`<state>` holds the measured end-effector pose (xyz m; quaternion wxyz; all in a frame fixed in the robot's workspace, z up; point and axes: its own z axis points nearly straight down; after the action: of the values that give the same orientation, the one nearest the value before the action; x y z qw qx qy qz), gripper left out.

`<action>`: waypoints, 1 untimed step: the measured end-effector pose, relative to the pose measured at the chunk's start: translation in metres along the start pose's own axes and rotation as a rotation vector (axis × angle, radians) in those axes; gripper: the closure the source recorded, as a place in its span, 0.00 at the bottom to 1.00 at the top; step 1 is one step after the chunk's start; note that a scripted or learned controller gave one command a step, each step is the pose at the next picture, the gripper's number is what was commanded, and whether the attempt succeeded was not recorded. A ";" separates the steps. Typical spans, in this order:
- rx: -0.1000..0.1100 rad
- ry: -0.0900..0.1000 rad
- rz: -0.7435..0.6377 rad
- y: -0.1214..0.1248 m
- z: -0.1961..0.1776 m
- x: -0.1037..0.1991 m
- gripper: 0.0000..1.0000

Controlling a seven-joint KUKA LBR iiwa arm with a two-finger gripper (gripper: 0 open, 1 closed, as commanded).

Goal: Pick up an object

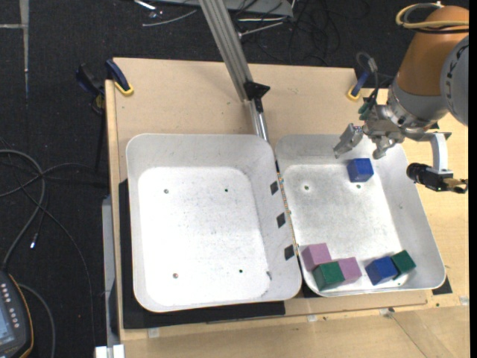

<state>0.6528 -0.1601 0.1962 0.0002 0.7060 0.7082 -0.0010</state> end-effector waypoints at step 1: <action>-0.002 0.000 0.001 -0.011 0.085 -0.042 0.00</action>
<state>0.6415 -0.2020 0.1113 0.0007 0.7065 0.7077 -0.0002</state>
